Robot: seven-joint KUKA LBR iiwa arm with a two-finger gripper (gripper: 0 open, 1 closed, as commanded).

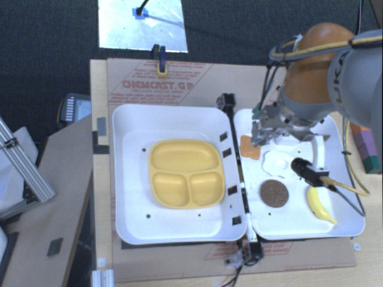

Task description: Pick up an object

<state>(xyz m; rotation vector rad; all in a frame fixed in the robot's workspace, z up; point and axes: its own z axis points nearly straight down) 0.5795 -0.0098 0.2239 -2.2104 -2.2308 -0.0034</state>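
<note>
Approach step. Gripper [258, 137] low in right bin [353, 220], far-left corner, just beside orange piece [250, 147]; finger state: cannot tell. Next: descend squarely onto piece, clamp, lift.

One fixed camera looked down on the worktop [179, 76] at a slant.

It sat high enough to take in both white bins whole, the left bin [128, 178] and the right bin [347, 220] side by side, with dark floor [48, 40] beyond the far edge. The arm [323, 64] came in from the frame's right, near the upper corner.
</note>
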